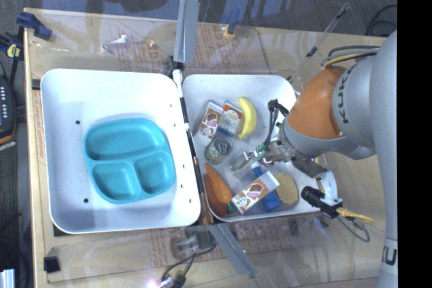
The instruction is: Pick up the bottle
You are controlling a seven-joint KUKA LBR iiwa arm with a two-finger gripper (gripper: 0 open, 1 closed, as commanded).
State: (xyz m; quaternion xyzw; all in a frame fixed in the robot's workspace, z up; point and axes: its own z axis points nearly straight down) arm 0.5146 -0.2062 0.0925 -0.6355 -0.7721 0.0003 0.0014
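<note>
An orange-brown, elongated object point(216, 189) that may be the bottle lies along the front left corner of the right bin point(283, 84). My gripper point(260, 154) hangs low over the middle of that bin, to the right of and slightly behind this object, with a gap between them. Directly in front of the gripper lies a small carton point(252, 193). The grey wrist and its orange band point(317, 108) hide the bin's right side.
The right bin also holds two small cartons point(221, 120), a yellow banana point(248, 117), a round can point(217, 151), a blue item point(273, 202) and a tan piece point(288, 190). A turquoise divided tray point(128, 158) sits in the left bin point(61, 98).
</note>
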